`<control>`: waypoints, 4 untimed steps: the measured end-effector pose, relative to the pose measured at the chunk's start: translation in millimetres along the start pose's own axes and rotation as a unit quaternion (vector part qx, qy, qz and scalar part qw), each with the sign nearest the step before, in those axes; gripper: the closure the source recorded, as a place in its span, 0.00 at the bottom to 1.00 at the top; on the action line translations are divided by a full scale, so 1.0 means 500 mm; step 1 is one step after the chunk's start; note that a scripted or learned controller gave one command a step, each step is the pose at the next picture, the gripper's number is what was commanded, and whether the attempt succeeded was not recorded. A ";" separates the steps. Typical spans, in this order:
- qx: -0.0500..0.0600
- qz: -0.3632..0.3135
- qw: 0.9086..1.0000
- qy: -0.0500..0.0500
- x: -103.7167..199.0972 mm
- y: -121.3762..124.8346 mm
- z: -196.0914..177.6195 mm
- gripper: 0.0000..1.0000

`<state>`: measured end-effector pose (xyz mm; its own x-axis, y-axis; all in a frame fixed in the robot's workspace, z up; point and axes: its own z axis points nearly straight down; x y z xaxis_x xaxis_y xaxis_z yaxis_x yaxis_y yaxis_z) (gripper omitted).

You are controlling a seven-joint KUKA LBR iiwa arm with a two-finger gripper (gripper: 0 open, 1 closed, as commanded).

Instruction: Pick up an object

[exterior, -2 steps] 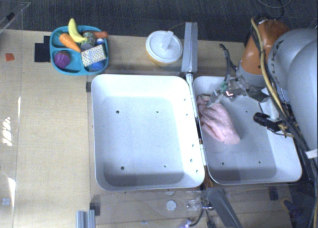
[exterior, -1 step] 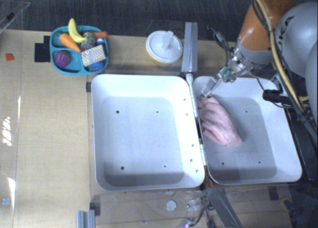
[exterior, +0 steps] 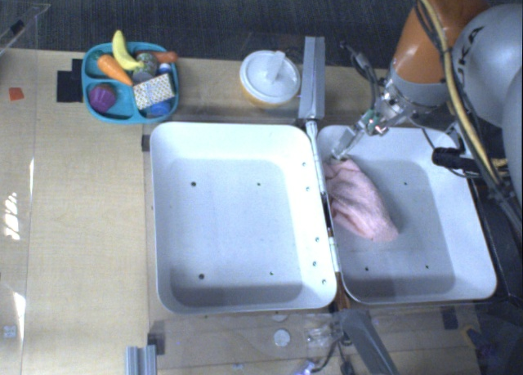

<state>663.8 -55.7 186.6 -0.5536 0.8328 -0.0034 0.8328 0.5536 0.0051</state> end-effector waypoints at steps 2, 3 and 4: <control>-0.004 -0.036 0.999 -0.003 -0.044 -0.095 0.189 0.00; -0.007 -0.036 0.999 -0.004 -0.043 -0.089 0.165 1.00; 0.000 -0.096 0.995 0.000 0.054 -0.136 0.000 1.00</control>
